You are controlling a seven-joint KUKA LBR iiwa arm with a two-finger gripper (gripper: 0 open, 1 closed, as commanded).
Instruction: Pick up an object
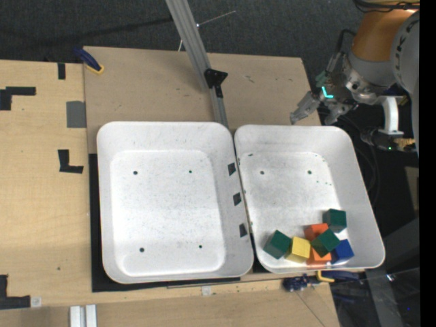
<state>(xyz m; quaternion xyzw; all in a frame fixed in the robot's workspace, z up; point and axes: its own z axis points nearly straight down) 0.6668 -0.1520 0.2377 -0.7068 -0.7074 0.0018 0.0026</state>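
The arm (388,33) came in from the right, grey with its orange band up top, and the gripper (315,107) hung above the tabletop (272,87) just past the far right corner of the right bin (300,148). Its fingers pointed down and to the left, and they looked spread a little apart with nothing between them, though at that slant the gap was hard to judge. A small teal light glowed on the wrist just above.

Down in the right bin, all the blocks were huddled in the near right corner, well apart from the gripper. A green block (277,244) sat at the left of the pile, and a yellow block (300,248) touched it on its right. Behind those, an orange block (315,230) showed between two more green ones, with a dark green block (335,218) farthest back. A blue block (343,250) pressed against the bin's near wall.

The left bin (163,196) lay beside it, their rims touching along the middle. A slanted metal pole (194,39) crossed the far tabletop and met the seam between the bins. A blue and yellow clamp (88,58) lay at the far left corner of the board.
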